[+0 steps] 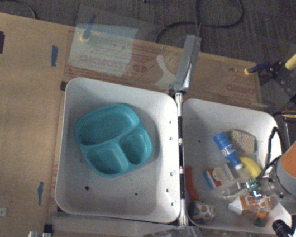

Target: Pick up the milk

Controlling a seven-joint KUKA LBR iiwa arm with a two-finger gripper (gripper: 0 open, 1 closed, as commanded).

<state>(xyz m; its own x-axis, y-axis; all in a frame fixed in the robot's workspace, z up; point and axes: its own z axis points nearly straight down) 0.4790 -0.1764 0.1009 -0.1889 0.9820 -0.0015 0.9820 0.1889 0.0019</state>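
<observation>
Two shallow white bins (77, 131) are sitting side by side, the grey arm's gripper (253, 189) hovering over a small white-and-orange milk carton (219, 176) at lower right, seemingly lining up.

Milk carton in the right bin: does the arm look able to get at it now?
Probably yes. The milk carton lies uncovered in the right bin, with the gripper just right of it. The blue bottle and banana sit close beside it, so the approach may be tight.
</observation>
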